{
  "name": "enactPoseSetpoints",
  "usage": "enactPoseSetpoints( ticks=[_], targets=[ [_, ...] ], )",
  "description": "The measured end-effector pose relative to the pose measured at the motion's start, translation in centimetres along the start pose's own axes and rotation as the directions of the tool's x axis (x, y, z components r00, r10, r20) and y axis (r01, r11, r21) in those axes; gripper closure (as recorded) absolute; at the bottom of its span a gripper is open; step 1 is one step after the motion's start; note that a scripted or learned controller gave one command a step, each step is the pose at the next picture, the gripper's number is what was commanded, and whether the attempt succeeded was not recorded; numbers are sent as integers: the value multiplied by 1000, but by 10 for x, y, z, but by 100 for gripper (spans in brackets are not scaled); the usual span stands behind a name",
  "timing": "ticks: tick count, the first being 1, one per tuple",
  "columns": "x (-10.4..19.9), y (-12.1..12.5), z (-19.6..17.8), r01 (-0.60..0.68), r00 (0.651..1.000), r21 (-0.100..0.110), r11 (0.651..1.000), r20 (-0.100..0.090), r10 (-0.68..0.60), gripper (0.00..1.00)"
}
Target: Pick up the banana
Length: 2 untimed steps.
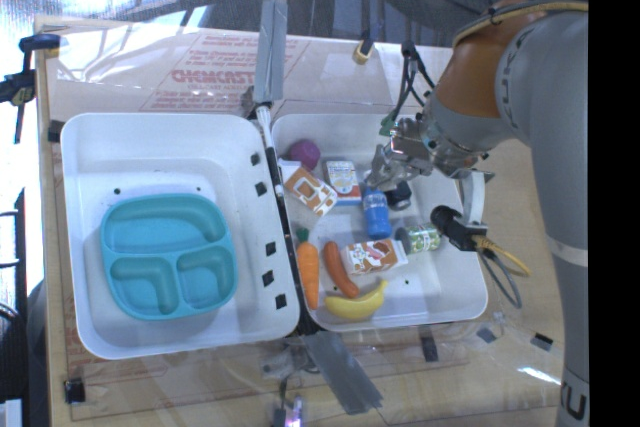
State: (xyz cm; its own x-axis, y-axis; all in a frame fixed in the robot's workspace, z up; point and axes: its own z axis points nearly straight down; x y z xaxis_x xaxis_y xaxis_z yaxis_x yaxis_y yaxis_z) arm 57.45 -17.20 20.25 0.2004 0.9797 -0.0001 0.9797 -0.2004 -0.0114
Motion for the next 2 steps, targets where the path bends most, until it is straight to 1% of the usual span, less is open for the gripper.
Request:
enactPoseSetpoints(
  ticks=[1,2],
  targets=[
    [76,-21,114,131,991,-1,991,2,-131,100],
    [166,-131,15,86,996,-3,996,3,-86,100]
  ],
)
